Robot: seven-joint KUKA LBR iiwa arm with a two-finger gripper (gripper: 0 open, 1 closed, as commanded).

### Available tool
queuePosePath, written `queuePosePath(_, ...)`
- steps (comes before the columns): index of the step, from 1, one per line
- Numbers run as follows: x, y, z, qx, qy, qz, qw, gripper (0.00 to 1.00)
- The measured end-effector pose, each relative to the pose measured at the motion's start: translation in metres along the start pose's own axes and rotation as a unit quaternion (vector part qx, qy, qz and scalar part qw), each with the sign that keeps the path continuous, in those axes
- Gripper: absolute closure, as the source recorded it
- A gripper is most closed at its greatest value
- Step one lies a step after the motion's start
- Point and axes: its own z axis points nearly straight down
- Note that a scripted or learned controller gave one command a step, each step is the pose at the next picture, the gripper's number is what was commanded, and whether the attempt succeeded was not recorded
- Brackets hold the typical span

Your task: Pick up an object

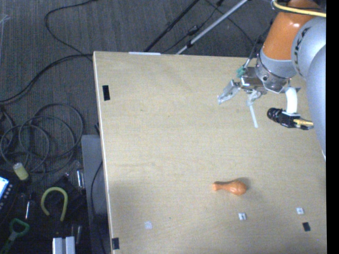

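Grey arm's two-finger gripper (239, 106) hangs at far right, fingers spread apart, empty. The small orange pear-shaped object (230, 187) lies nearer, well apart; its rounded body may roll from closing fingers.

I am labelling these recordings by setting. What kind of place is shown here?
Probably a robotics lab or test workshop. A robot arm with a gripper reaches over a plain wooden bench bearing a small orange object, and loose cables lie on the grey carpet beside it.
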Motion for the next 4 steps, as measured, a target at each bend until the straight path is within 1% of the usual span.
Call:
queuePosePath(1, -0.063, 0.001, 0.104, 0.001, -0.003, -0.023, 0.9997, 0.00)
queuePosePath(2, -0.070, 0.002, 0.108, -0.001, -0.003, -0.144, 0.9895, 0.00)
queuePosePath(3, -0.029, 0.002, 0.108, -0.001, -0.002, -0.217, 0.9761, 0.00)
queuePosePath(4, -0.053, 0.002, 0.096, -0.001, -0.003, -0.315, 0.9492, 0.00)
